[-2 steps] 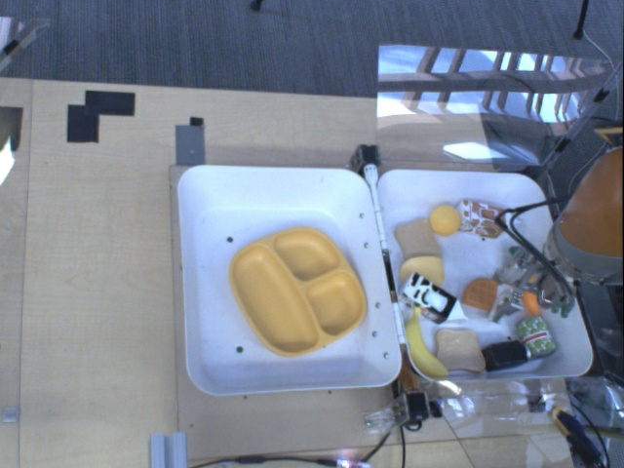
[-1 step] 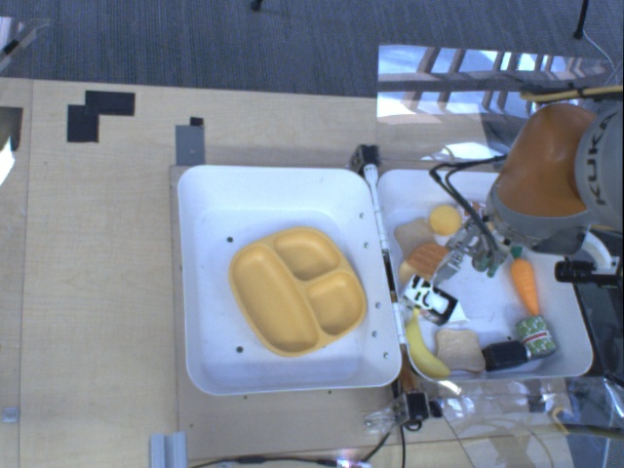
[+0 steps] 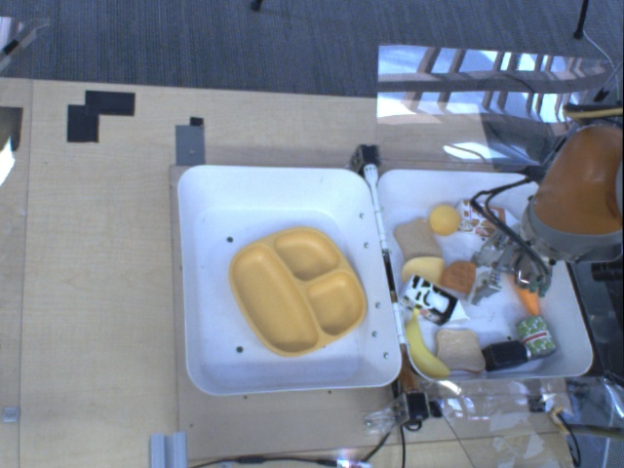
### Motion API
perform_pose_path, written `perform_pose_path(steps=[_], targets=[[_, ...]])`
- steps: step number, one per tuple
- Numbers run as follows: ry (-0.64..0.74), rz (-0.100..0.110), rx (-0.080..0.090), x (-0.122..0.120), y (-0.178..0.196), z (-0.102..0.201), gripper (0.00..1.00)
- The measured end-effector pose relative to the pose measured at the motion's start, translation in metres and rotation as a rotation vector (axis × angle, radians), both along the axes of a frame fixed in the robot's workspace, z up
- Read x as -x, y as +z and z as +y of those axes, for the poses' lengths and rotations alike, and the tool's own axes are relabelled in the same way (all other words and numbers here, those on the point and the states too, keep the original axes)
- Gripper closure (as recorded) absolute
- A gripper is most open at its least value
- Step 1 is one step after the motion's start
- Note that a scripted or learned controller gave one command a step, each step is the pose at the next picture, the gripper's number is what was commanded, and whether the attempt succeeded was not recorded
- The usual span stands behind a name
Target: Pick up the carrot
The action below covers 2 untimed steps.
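A: Carrot (image 3: 528, 301) sits in the right bin (image 3: 581, 359), right side, mostly hidden under the arm's wrist; only an orange stub shows.

B: Claw (image 3: 492, 273)?

A: Low over the clutter, just left of the carrot. Can't tell if it's spread or pinched.

B: Handling?

A: Likely light, stiff, smooth and a bit slippery. I'd pinch across the thick middle, not the taper. Green-patterned can (image 3: 534, 334) is close on the near side.
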<state>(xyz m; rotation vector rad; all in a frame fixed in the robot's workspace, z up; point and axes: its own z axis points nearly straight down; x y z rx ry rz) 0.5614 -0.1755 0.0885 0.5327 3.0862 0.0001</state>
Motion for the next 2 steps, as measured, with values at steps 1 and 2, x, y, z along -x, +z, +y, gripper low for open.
perform_pose_path(steps=[1,2], targets=[[0.67,-0.006,0.008,-0.006,0.0,-0.017,1.0],[0.664,-0.017,0.011,-0.011,0.012,-0.016,1.0]])
